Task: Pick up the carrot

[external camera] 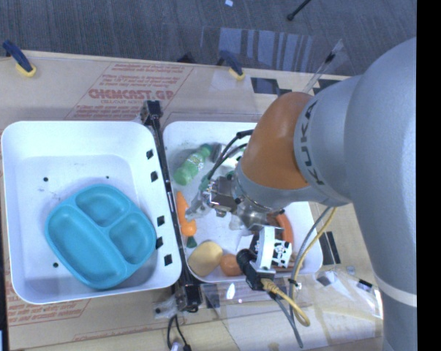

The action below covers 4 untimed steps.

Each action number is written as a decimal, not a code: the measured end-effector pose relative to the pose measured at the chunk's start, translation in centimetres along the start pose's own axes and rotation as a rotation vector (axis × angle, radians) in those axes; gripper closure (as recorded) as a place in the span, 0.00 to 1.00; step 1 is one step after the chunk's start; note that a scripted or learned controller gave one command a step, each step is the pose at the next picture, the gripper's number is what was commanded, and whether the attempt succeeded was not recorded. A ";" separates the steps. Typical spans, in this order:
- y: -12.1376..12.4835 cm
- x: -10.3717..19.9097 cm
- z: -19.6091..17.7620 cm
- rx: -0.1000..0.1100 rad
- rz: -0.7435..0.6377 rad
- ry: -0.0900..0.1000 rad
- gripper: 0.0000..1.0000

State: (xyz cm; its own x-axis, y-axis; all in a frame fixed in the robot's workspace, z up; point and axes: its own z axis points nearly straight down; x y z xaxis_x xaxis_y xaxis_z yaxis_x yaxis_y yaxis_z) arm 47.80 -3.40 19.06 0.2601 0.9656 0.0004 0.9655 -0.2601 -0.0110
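Right white bin [205, 131], carrot [182, 209] by left wall, gripper [219, 196] just beside, grip state unclear.

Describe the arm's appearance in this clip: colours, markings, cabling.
The arm is bulky, rounded and light grey, with a glossy orange band above the wrist and dark KUKA lettering beside it. Below sits a metallic wrist block with black cables looping to it, a black-and-white patterned tag, and a yellow cable.

Arm [330, 152] over carrot [182, 209] bin [205, 130]
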 end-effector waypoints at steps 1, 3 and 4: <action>2.6 -5.4 4.2 0.003 0.023 -0.003 0.00; 4.2 -4.9 8.8 -0.003 0.032 -0.003 1.00; 4.2 -4.9 8.8 -0.003 0.031 -0.004 0.00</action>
State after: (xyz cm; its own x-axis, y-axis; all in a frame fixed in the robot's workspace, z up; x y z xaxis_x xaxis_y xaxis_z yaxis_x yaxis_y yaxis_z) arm 50.45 -9.20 10.17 0.2894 0.9572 -0.0035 0.9572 -0.2894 -0.0080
